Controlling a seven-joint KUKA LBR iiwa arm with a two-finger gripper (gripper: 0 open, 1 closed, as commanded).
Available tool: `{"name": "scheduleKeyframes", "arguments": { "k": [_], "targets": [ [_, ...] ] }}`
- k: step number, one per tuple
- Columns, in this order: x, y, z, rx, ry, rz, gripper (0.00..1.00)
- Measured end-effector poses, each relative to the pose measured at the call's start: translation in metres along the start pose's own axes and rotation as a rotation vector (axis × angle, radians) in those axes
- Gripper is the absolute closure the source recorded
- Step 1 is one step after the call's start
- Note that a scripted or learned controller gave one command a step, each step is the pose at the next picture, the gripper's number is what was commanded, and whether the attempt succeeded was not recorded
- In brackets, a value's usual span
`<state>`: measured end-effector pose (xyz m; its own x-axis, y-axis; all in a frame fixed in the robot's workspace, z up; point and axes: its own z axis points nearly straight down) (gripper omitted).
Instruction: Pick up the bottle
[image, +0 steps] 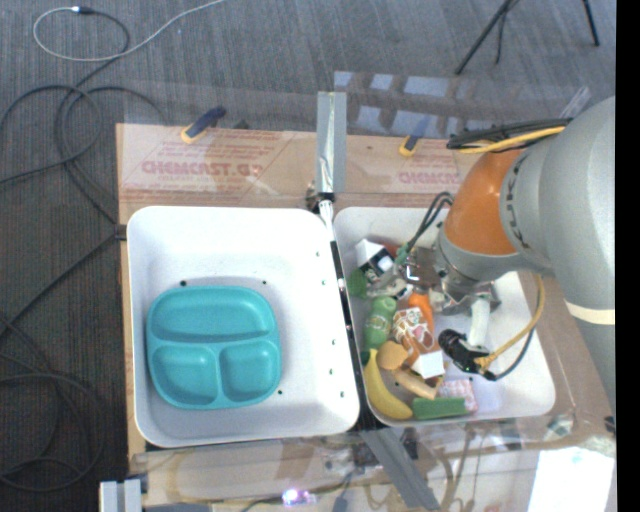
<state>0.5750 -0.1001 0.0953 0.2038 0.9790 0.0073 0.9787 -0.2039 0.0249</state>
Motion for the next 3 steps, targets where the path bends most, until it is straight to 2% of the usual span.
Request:
{"name": "scheduleKeyframes", "arguments": {
  "k": [1,2,3],
  "targets": [
    [-0.012,0.006,0.003,0.014,0.0,0.153,0.0],
    [-0.012,0.006,-0.004,0.015,-0.002,0.152,1.0],
    [-0.062,0.01,0.005,0.014,-0.005,0.282,1.0]
  ]
}}
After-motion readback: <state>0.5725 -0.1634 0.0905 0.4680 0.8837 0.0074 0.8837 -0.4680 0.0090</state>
